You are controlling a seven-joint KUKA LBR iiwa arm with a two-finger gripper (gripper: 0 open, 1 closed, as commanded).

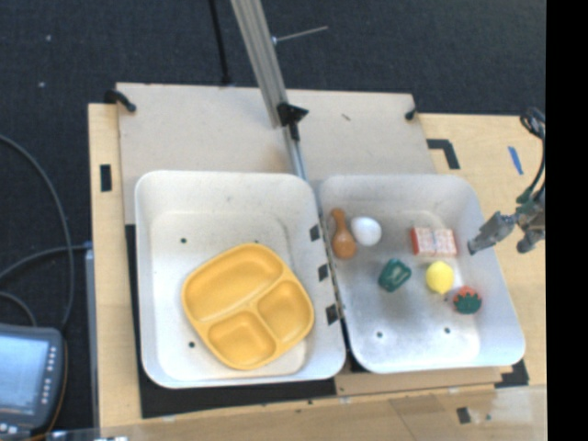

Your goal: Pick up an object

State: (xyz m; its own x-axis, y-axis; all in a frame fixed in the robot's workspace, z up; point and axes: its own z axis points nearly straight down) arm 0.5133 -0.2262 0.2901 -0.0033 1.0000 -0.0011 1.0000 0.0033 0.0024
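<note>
Light falling evenly from overhead, moderately bright; no hard glare showing. White bins point(230, 191) reading slightly blown, surfaces showing grey smudging rather than shadow. Yellow tray point(246, 303) casting only thin soft shadow along its lower edge. Dark carpet point(92, 35) sinking near black, grainy noise showing there. Whole frame looking soft, low resolution; small items in right bin point(404, 338) blurring at edges. Gripper point(501, 232) at right margin appearing smeared, detail not resolving. Straight edges bowing slightly toward corners.
</note>
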